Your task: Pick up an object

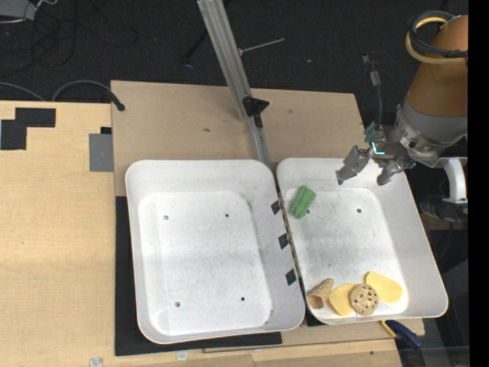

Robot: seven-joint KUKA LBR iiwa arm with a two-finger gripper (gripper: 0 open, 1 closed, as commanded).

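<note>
Near-right cluster: in the near corner of the right bin (428, 281) lie four small pieces, close together. A tan cone-like piece (321, 289) sits leftmost, a flat yellow round piece (341, 300) just beside it, then a brown disc dotted with holes (365, 299) that touches or overlaps the yellow one, and a second smooth yellow piece (384, 286) at the right. I cannot tell what they are made of.

Left bin (145, 205): shallow, white, speckled, with rounded corners and a few small dark dots on its floor.

Divider: three small black clips (283, 240) sit along the seam where the two bins meet.

Green block (302, 202): a short, ribbed, matt green piece lying tilted near the far-left edge of the right bin, well apart from the near cluster.

Gripper (370, 168): its two grey fingers are spread apart with nothing between them, poised over the far edge of the right bin, to the right of the green block.

Arm (439, 75): grey wrist with an orange band, reaching in from the right.

Far bench: a ridged aluminium rail (229, 60) runs at a slant over a brown board (183, 121).

Progress: nothing is picked up yet; every piece rests on the bin floor. Choosing a piece, descending, closing and lifting all appear to remain. The green block looks the nearest candidate.
</note>
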